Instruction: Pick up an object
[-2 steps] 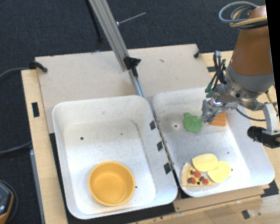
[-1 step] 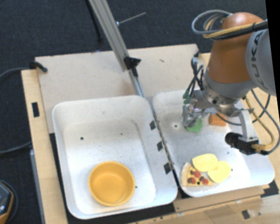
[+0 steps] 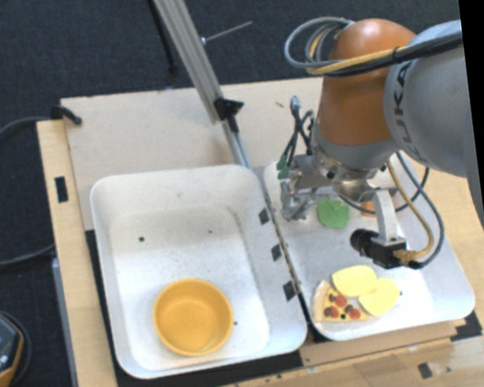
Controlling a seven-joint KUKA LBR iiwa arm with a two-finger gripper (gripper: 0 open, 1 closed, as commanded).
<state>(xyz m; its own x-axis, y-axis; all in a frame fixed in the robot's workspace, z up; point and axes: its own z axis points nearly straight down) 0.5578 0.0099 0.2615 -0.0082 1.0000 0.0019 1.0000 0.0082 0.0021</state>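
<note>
My gripper [image 3: 295,201] hangs low over the upper left part of the right bin [image 3: 441,282], close to the wall it shares with the left bin [image 3: 116,204]. I see it as a cluster of metal parts under my orange wrist band, right of centre in the frame, and I cannot tell how it is set or whether anything sits in it.

Just to the right of my gripper lies a green object [image 3: 334,213], rounded, flat-looking and plain pale green; my wrist covers its upper edge. I cannot tell whether it touches the gripper. To its right a small orange piece [image 3: 368,207] peeks out from under my arm, too hidden to name.

Lower in the same bin, toward the bottom of the frame, two pale yellow pieces [image 3: 365,289] with smooth rounded outlines lie overlapping. Touching their left side is a toy pizza slice [image 3: 336,306], tan crust with red and dark spots, its tip against the bin's left wall.

In the left bin a yellow-orange bowl [image 3: 192,315] stands upright in the lower part, round with a thick rim.
</note>
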